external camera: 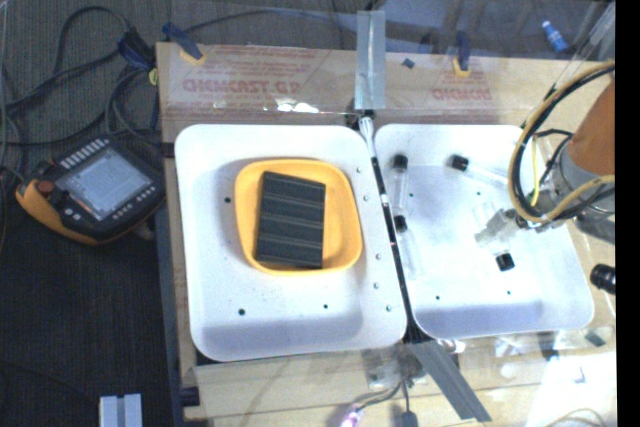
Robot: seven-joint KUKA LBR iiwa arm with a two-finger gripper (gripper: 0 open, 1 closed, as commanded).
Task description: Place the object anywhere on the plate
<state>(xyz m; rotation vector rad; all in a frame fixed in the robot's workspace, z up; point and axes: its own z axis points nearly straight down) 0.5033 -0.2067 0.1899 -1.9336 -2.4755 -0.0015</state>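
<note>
The worktop [300, 80] carries two shallow white bins set side by side, their inner rims touching along a seam that runs from far to near. The left bin [200, 315] holds a yellow plate [245, 205] a little far of its middle, with bare white floor all round it: a narrow strip on the left and far sides, a broader stretch toward the near rim. A dark ribbed rectangular object [291, 219] lies flat on the plate, long side running far to near, well inside the plate's raised edge except at the near side, where it comes close to the rim.

The right bin [450, 315] has most of its floor open. A few small dark pieces lie in it: one near the far left corner [399, 161], one further right along the far side [458, 162], one just beside the seam [398, 222], and one toward the near right [504, 261].

The arm [590, 160] comes in over the right bin's right rim, with yellow and black cables looping beside it. The tool [497, 227] shows as a pale, blurred shape low over the right bin's right half, well apart from the plate; I cannot tell how far it is open or whether it has hold of anything.

A handheld control pendant [95, 190] lies on the floor left of the worktop.
</note>
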